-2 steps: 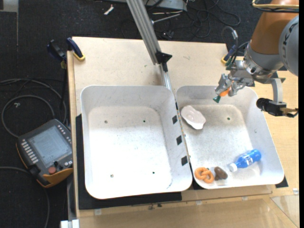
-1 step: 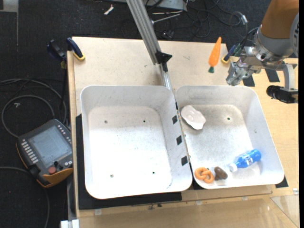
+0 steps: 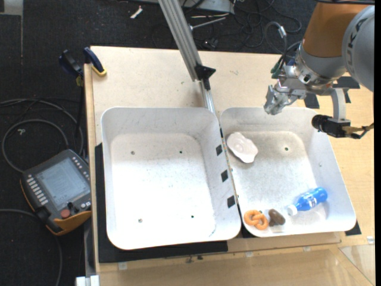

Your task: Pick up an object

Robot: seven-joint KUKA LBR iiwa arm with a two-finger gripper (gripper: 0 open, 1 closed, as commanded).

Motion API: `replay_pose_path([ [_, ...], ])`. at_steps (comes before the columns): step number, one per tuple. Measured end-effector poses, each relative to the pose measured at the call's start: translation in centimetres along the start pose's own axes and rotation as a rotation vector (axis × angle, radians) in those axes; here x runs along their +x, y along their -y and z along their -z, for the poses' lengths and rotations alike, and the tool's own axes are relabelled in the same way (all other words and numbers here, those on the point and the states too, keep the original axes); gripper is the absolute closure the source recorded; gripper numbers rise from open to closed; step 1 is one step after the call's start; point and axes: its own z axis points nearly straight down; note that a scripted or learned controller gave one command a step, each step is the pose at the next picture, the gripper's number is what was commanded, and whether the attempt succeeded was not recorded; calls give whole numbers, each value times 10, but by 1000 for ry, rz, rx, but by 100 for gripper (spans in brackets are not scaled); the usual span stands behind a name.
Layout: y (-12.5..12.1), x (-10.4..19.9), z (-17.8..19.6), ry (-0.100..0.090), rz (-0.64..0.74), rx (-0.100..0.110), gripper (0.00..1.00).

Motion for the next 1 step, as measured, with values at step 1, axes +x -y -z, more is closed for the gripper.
replay_pose_path([
  [1,6,55,7,-1,1,-2,100],
])
